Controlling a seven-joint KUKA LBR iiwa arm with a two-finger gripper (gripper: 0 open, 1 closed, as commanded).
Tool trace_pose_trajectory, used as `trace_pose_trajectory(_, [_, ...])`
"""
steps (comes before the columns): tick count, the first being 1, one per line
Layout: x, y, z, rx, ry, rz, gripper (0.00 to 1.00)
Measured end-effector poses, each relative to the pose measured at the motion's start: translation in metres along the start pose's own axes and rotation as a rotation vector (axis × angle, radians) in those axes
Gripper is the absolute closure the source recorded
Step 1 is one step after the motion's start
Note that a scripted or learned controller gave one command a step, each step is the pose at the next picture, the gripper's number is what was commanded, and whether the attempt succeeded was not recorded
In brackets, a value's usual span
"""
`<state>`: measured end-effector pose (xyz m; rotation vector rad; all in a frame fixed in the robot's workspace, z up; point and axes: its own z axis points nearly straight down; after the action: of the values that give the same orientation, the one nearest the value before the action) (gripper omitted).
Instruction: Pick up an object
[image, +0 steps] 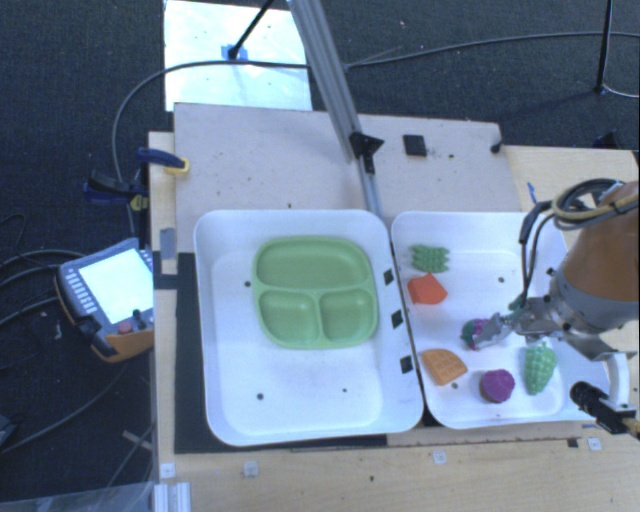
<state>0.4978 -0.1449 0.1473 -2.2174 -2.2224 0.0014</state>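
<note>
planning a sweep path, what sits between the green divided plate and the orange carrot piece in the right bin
In the camera view, between the green plate and the orange piece lie just bare floor and the adjoining rims of the left bin and right bin.

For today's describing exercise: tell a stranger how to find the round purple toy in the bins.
Start at the right-hand white bin. Along its near edge lie three toys. The round purple toy is the middle one, between the flat orange wedge and the knobbly green piece.

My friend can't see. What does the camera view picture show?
A robot gripper reaches into the right white bin among toy foods: a purple-green piece at its tip, an orange carrot, and a purple ball. The left bin holds a green divided plate.
</note>
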Motion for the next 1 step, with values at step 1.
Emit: trace_pose_trajectory(1, [0.008,0.0031,0.0459,0.0,0.0,0.002,0.0])
